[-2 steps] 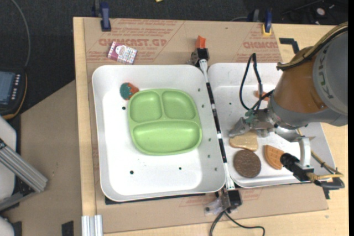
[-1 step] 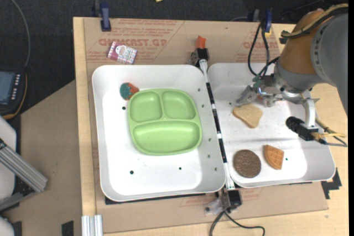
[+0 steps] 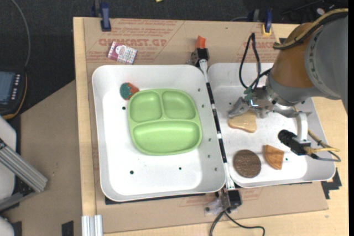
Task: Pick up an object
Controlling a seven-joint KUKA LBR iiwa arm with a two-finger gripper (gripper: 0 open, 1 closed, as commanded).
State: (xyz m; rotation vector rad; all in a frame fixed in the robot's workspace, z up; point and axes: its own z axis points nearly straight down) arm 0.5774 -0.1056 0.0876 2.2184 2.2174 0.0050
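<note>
Pale tan flat bread-slice toy (image 3: pixel 244 122) | at gripper's (image 3: pixel 247 104) 6 o'clock | likely light, stiff; pinch across edges | claw spread cannot be told

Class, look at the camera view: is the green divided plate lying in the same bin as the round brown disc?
No: the green divided plate lies in the left bin, while the round brown disc lies in the right bin.

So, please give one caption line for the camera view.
Pincer over tan piece in right bin; green tray in left bin.
</note>
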